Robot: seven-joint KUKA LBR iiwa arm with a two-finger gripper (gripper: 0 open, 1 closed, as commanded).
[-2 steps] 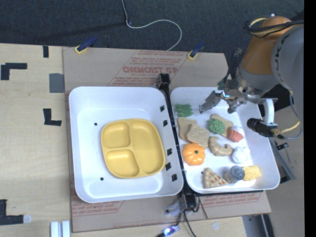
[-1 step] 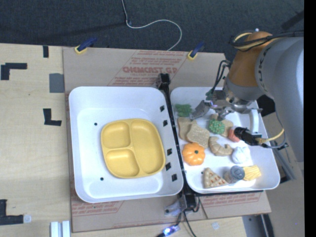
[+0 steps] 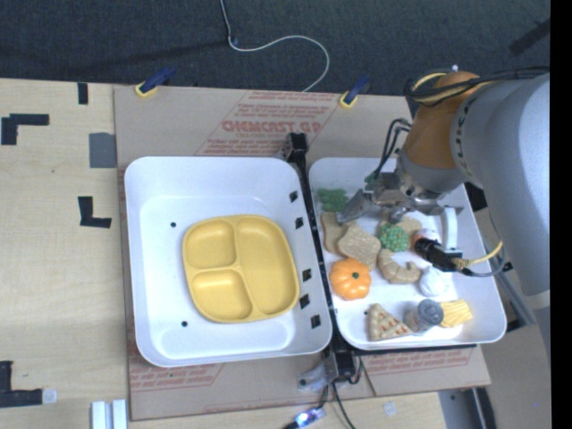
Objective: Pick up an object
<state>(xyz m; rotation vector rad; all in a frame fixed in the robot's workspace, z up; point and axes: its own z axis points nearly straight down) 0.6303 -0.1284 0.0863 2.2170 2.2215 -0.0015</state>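
Camera view: gripper (image 3: 386, 206), fingers spread, hangs over broccoli (image 3: 392, 237) and toast (image 3: 359, 244) in right bin (image 3: 483, 329).

Pale wooden bench (image 3: 54, 266) with black tape marks, brown cardboard sheet (image 3: 259, 128), dark carpet (image 3: 107, 16), white cable (image 3: 268, 43)

Right-hand shallow white bin (image 3: 483, 333) is crowded: orange toy pumpkin (image 3: 350, 279), tan bread slice (image 3: 358, 243), green broccoli piece (image 3: 392, 237), waffle wedge (image 3: 385, 323), grey round cap (image 3: 429, 313) and yellow corn piece (image 3: 455, 312) sit close together, gaps narrow. The grey arm with orange band (image 3: 438, 137) covers its far right side. Left-hand white bin (image 3: 152, 190) offers open floor all around the yellow divided plastic plate (image 3: 239, 268). The black clips (image 3: 296, 146) line the shared wall between bins.
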